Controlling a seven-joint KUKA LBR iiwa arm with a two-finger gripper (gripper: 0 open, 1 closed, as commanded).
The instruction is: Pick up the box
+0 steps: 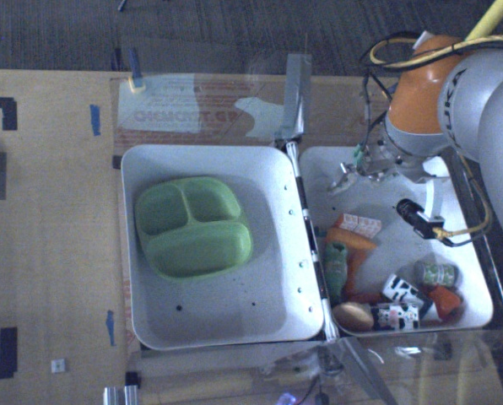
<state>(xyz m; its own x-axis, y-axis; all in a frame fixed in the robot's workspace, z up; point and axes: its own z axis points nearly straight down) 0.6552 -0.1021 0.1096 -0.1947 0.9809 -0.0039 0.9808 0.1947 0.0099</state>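
A small white and red box point(359, 224) lies flat in the right bin point(479, 306), near its middle, touching an orange carrot point(353, 240) just in front of it. My gripper point(344, 175) hangs over the bin's back left part, behind the box and apart from it. It is open, with nothing between its fingers.
The right bin also holds a green bottle point(336, 268), a brown potato-like piece point(353, 315), two black-and-white cartons point(397, 288), a green can point(438, 273) and a red-orange item point(447, 302). A green divided plate point(192, 226) lies in the left bin point(235, 327).
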